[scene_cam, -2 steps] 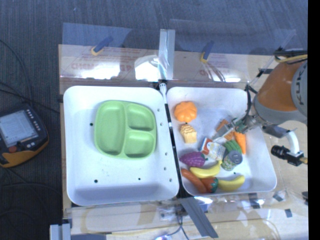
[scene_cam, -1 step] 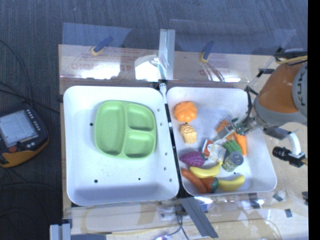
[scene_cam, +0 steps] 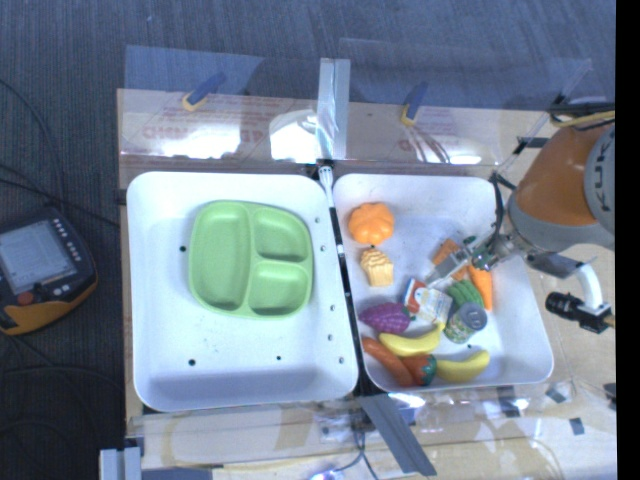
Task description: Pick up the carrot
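Note:
The carrot (scene_cam: 483, 287) is a short orange taper lying near the right wall of the right bin (scene_cam: 520, 353), with a green piece (scene_cam: 462, 293) touching its left side. My gripper (scene_cam: 468, 259) hangs low over the bin just above and left of the carrot, reaching in from the right under the arm's orange band (scene_cam: 558, 183). A small orange piece (scene_cam: 445, 250) shows at the gripper's left tip; I cannot make out what it is or whether it is held.
The right bin also holds an orange pumpkin (scene_cam: 370, 222), a yellow block (scene_cam: 377, 266), a purple eggplant (scene_cam: 384, 317), a carton (scene_cam: 425, 299), a can (scene_cam: 466, 321), two bananas (scene_cam: 412, 344) and a red-orange vegetable (scene_cam: 388, 359). A green divided plate (scene_cam: 250, 258) lies in the left bin (scene_cam: 160, 368).

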`<state>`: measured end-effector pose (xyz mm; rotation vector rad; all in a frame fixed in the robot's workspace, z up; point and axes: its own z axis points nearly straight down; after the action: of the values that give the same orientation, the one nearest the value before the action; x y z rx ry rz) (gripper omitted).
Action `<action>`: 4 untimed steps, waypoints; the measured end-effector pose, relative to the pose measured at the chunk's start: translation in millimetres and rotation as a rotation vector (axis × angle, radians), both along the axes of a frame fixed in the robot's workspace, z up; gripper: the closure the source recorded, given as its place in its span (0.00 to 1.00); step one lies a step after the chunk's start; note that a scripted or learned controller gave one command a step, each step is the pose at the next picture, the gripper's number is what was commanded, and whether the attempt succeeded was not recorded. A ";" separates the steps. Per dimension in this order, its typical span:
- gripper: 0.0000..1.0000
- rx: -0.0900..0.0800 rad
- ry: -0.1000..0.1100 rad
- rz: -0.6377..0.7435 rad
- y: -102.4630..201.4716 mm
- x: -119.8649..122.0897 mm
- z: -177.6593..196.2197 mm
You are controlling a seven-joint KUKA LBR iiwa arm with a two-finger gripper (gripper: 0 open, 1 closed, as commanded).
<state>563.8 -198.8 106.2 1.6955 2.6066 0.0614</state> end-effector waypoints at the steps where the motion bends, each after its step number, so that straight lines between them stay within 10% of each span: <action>1: 0.00 -0.005 0.001 0.034 0.1 2.5 -0.7; 2: 1.00 -0.023 -0.009 0.032 -5.0 4.0 10.5; 3: 1.00 -0.015 0.044 -0.102 50.6 54.0 75.0; 4: 1.00 -0.019 0.049 0.052 -26.3 5.9 4.6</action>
<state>569.7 -225.1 110.8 1.6436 2.6779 -0.0043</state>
